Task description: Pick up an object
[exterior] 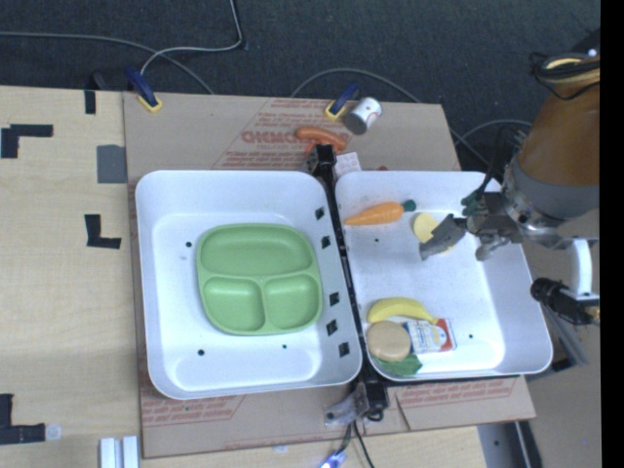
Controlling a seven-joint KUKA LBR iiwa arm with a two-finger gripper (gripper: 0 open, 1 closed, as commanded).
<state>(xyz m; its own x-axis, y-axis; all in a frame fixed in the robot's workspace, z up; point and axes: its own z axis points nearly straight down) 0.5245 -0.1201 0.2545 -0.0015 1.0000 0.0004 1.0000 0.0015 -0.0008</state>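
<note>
Cardboard covers the worktop under two white bins. On the left bin lies a green divided plate. The right bin holds a carrot, a small yellow piece, a banana, a burger and a small printed packet. The tool hangs over this bin just beside the yellow piece, fingers spread apart with nothing between them.

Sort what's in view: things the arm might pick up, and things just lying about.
For the job: carrot, small yellow piece, banana, burger, packet, gripper, right bin.

Lying about: green divided plate, left bin, blue clamps, cable.
</note>
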